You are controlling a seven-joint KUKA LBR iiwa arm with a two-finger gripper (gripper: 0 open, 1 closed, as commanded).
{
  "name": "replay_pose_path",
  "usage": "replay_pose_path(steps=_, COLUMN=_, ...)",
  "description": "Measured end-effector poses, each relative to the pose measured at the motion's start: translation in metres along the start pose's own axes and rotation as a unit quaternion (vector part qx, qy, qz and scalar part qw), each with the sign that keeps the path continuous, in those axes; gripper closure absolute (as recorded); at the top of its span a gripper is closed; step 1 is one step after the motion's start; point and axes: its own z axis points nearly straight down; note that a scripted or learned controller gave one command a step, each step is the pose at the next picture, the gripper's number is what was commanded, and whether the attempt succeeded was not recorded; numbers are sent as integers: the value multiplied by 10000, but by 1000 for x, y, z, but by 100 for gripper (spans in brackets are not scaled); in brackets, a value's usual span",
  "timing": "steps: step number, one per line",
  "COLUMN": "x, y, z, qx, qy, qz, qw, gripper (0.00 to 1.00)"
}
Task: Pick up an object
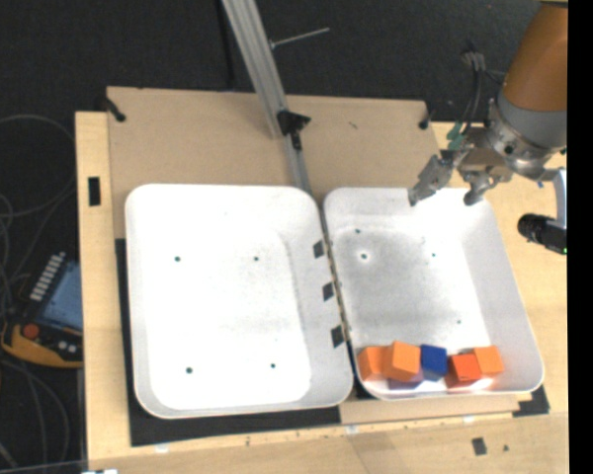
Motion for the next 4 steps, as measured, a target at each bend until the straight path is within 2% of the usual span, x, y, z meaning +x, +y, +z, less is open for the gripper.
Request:
replay_pose_path(steps=1, x=14, y=-36, z=93, qx=49, qy=2, qz=26, qw=10000, gripper=0)
replay_pose_path(steps=2, x=-5, y=-98, z=164, qx=59, qy=2, qz=35, qw=10000, gripper=0)
replay_pose_path(steps=3, x=47, y=-136, z=196, qx=-36, qy=-24, qz=30, qw=10000, gripper=0)
replay_pose_path(steps=4, x=43, y=-135, z=105, qx=-42, qy=-7, qz=1, qw=10000, gripper=0)
